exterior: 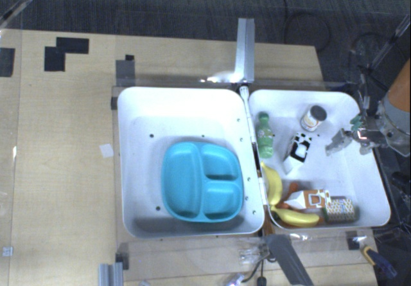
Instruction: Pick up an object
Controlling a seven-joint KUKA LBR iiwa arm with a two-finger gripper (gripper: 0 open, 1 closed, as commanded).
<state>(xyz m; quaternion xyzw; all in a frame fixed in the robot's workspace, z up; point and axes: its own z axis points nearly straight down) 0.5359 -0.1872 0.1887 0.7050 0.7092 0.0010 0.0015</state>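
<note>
You are looking down on a pale wooden bench (58,169) with dark carpet behind it and a thin cable looped on the floor at the top. Two black marks sit on the bench's far left corner. Two shallow white bins stand side by side, touching along a metal divider.

The left bin (141,117) holds one thing: a blue divided plate (202,182) with three compartments, lying flat toward the near side, well apart from the gripper.

The right bin (376,201) holds the loose objects. Count them from its left wall: one green bottle (264,134) lying along the divider; two bananas, one banana (273,185) running down the left wall and a second banana (297,217) curved along the near wall; one white bottle with a black label (298,148) tilted near the middle; one small round jar (314,116) at the far side; one orange and white carton (308,200) just above the second banana; one brown mesh-covered block (339,209) touching the carton's right end.

The gripper (350,137) hangs over the right bin's right side, the arm's orange band at the picture's edge. The white bottle lies just left of the fingers and the jar left and beyond them. Nothing sits between the fingers; you cannot tell how wide they stand.
</note>
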